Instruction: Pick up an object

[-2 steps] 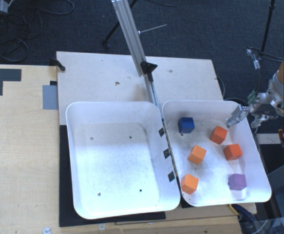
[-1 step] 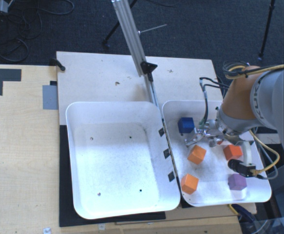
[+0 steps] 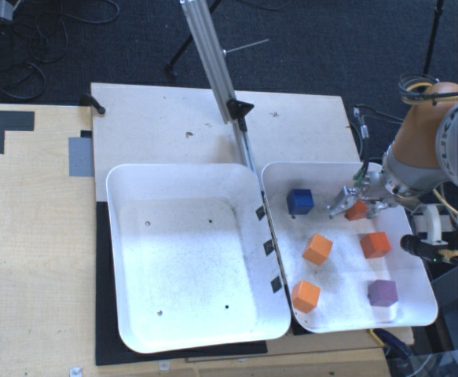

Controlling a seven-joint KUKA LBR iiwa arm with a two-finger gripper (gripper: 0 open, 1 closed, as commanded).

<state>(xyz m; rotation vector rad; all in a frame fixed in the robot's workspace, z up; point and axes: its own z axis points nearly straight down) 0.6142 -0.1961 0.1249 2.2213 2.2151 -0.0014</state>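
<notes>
My gripper (image 3: 357, 205) reaches in from the right over the upper part of the right bin (image 3: 417, 314). A small red block (image 3: 358, 211) sits between its two fingers, and the gripper is shut on it. Loose on the bin floor lie a blue cube (image 3: 299, 201) to the gripper's left, an orange cube (image 3: 317, 250), a second orange cube (image 3: 306, 295) near the front left, a red-orange cube (image 3: 375, 244) just below the gripper, and a purple cube (image 3: 382, 292) at the front right.
The left bin (image 3: 126, 289) has a bare floor. A slanted metal rail (image 3: 213, 61) runs down to the divider between the bins, which carries black clips (image 3: 269, 247). The arm's grey body and cables stand at the right edge.
</notes>
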